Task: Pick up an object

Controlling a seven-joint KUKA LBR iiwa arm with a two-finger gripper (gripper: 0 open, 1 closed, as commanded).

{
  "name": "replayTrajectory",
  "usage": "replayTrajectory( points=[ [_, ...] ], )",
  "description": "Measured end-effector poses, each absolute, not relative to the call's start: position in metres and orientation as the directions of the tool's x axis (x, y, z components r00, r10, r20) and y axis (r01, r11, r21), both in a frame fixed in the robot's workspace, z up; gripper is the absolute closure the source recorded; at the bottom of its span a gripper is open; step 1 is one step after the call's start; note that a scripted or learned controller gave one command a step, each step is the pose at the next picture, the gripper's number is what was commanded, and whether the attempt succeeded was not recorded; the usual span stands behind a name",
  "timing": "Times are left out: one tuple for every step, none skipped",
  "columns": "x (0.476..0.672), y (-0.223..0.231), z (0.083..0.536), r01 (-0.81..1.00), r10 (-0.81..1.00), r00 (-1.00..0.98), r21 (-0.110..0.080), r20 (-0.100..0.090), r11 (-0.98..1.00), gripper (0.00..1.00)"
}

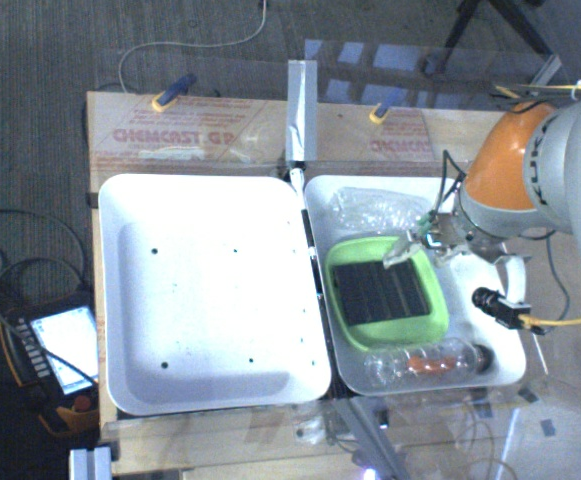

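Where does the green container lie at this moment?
The green container lies in the right bin, between a clear plastic bag behind it and a clear bottle in front, with the gripper at its far right corner.

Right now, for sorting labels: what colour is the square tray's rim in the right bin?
Bright green rim, dark slatted centre; camera view.

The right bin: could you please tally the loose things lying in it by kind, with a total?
Green tray with a dark insert: 1
Clear plastic bottle, along the near wall: 1
Crumpled clear plastic wrap, at the far end: 1
Total: 3, all in the right bin.
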State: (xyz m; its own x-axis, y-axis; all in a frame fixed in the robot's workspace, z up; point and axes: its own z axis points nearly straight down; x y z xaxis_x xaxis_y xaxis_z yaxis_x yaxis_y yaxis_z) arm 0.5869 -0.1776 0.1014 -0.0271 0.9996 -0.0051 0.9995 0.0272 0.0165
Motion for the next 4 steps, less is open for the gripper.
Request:
replayTrajectory(
  points=[
    [0.589,-0.176,0.113,0.999,1.0,-0.028,0.02,0.0,0.028,1.0],
    [0.558,-0.138,0.239,1.0,1.0,-0.018,0.018,-0.011,0.019,1.0],
    [0.607,-0.096,0.236,0.997,0.997,0.08,0.022,-0.016,-0.08,1.0],
    [0.607,-0.087,0.231,0.998,0.999,-0.018,0.066,-0.038,0.02,1.0]
  ],
)
